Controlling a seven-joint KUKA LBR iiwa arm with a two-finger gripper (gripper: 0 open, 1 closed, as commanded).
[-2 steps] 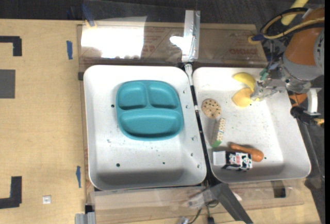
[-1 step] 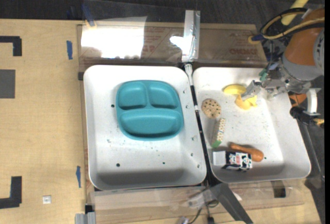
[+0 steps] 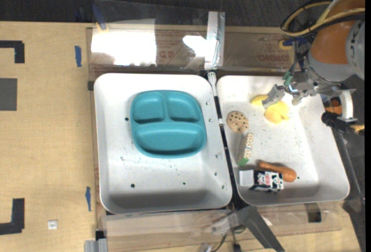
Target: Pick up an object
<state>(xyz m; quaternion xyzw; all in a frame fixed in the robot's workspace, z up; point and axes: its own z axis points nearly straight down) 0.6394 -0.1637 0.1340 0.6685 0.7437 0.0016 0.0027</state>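
On your left, the cardboard bench top [image 3: 46,146] lies flat and bare, plenty of room there. Next, the left bin [image 3: 110,181] holds a teal divided plate [image 3: 168,123] near its middle, with white floor open all around it. Cross the shared rim and you're in the right bin [image 3: 324,181], and it's busier: a round cookie [image 3: 237,121] close to the left wall, a slim speckled stick [image 3: 248,145] just below it, a black-and-white packet [image 3: 268,181] at the near edge with a carrot [image 3: 278,170] touching its upper side. The middle and right floor of this bin are open. At the far side, your gripper [image 3: 277,96] sits low over a yellow toy [image 3: 276,110], its metal fingers [image 3: 273,98] spread a little and right against the toy's top; whether they actually clamp it, you can't tell from here.
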